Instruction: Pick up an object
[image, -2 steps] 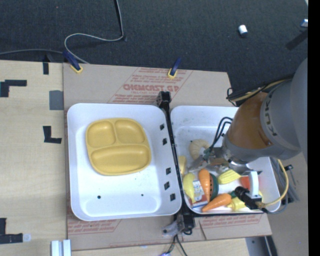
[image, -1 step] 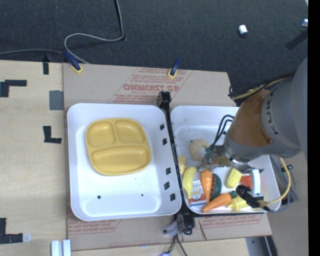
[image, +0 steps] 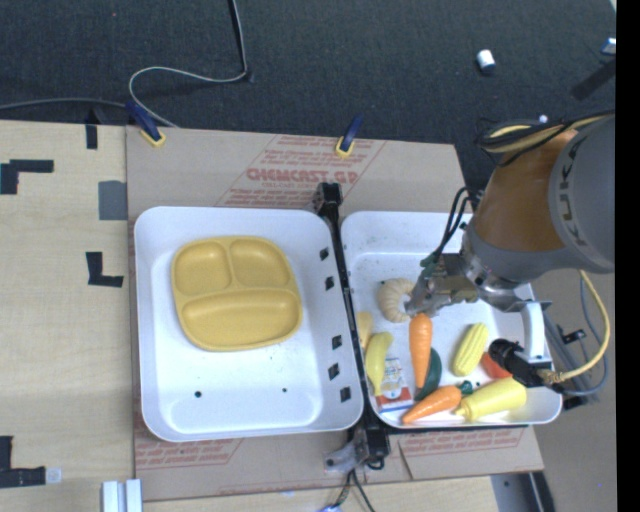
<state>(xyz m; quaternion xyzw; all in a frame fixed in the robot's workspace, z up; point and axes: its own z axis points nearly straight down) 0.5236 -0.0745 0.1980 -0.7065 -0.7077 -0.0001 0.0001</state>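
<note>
My gripper (image: 428, 293) hangs low over the middle of the right bin (image: 400, 235). It sits just right of a beige lumpy toy (image: 394, 298) and just above the top end of an upright orange carrot (image: 421, 345). The dark gripper parts blend together from this angle, and nothing shows as held. Also in this bin are a corn cob (image: 470, 347), a second carrot (image: 432, 404) lying along the front wall, a yellow squash (image: 492, 398), a yellow banana-like piece (image: 378, 358) and a red piece (image: 497, 365).
The left bin (image: 160, 380) holds a yellow divided plate (image: 237, 292). A black divider (image: 338, 290) runs between the bins. The grey and orange arm (image: 540, 215) covers the right bin's back right corner. Cables run at the right edge (image: 590, 350).
</note>
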